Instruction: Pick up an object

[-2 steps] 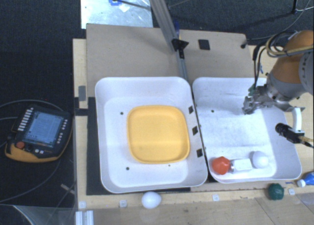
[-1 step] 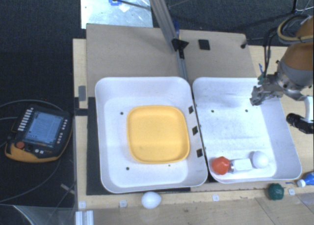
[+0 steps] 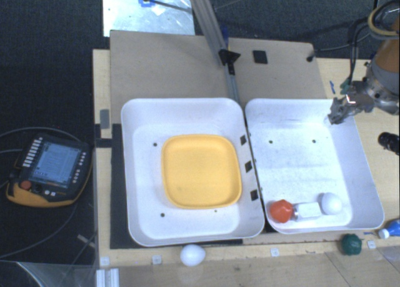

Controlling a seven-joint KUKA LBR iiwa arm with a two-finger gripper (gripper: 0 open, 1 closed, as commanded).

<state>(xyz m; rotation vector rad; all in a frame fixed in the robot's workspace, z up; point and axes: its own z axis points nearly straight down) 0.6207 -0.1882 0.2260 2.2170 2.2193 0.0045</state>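
White egg-shaped item [image 3: 192, 255] on the desk [image 3: 287, 261] edge, outside both bins, far down-left of the pincer [image 3: 337, 112]. Pincer hovers at right bin's [image 3: 300, 129] upper right rim, nothing between the tips; can't tell whether it's open or closed. Candidate objects sit well below it along that bin's near wall: red ball [image 3: 281, 211], white block [image 3: 308, 210] touching it, white ball [image 3: 330, 203] just beside. Yellow plate [image 3: 201, 171] in left bin [image 3: 140, 154], off to pincer's left. Best approach, I'd judge: travel down toward white ball, the end one, descend centered, avoid the wall.
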